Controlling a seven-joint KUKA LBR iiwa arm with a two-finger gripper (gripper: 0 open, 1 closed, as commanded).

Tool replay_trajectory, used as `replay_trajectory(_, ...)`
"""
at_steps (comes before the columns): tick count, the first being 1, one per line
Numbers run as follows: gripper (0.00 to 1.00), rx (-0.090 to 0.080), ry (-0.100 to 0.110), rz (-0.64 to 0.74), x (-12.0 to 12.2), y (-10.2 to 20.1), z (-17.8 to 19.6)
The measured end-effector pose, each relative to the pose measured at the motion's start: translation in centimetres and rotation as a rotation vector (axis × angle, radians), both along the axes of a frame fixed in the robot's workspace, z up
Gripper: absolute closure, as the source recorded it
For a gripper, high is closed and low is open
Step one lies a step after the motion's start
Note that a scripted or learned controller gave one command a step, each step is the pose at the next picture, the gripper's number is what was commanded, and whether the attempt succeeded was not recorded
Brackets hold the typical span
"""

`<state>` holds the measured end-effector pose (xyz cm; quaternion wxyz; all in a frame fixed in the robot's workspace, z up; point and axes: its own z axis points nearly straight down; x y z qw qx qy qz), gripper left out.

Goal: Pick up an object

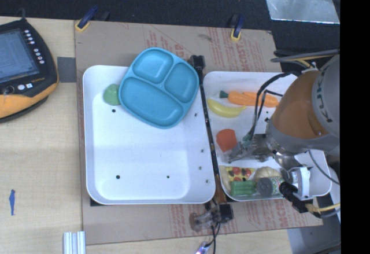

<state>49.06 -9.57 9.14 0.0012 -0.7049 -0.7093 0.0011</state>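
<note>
Left bin: blue plate (tilted); right bin: banana, carrot.

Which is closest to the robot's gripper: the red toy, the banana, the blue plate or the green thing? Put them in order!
From the gripper in the right bin:
1. Red toy, just to its left in the same bin.
2. Banana, farther up that bin.
3. Blue divided plate, in the left bin's upper part.
4. Green thing, peeking out at the plate's left edge.
</note>
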Motion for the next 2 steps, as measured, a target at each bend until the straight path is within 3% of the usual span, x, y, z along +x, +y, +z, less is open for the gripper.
replay_trajectory(1,0.00,0.000,-0.001,-0.002,0.6,-0.7,0.0)
replay_trajectory(2,0.00,0.000,0.001,0.002,-1.5,-1.0,0.0)
